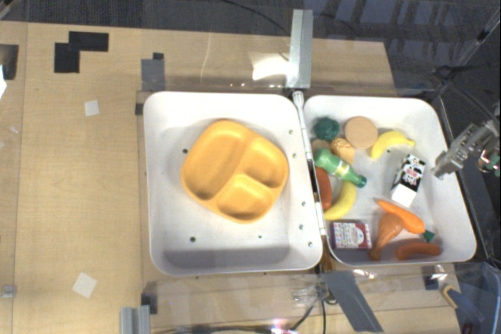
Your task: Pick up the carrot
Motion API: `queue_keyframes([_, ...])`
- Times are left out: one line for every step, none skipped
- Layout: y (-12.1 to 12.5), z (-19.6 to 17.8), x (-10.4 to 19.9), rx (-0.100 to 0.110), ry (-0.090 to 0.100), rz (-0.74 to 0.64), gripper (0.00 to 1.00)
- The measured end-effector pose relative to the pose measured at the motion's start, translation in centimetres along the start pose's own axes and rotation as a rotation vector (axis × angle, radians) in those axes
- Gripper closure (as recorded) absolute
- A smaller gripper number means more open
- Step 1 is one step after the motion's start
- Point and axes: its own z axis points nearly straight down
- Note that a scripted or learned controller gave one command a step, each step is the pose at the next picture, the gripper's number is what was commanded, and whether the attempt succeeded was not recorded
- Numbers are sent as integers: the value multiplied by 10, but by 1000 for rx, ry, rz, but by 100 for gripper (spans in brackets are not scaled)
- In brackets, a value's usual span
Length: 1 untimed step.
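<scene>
Hanging at the right edge of the frame, the end effector [454,160] sits just outside the right bin's [446,129] right wall, small and partly cut off, so I cannot tell how it is set, and nothing is seen in it. The carrot [401,216] lies in the lower right of that bin, slanting down toward its green top, touching an orange cone-shaped piece [388,231] and just above a reddish sausage [417,249] near the bottom wall. A small milk carton [408,175] stands between the end effector and the carrot. Crowded along the bin's left side are two bananas [343,202], a green bottle [341,168] and a maroon packet [350,235]. The left bin [168,246] holds a yellow divided plate [234,168] with bare white floor around it, and the wooden counter [70,192] lies to the left.
</scene>
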Motion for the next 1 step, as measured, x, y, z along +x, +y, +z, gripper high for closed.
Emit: queue_keyframes([23,91,22,4,12,49,100])
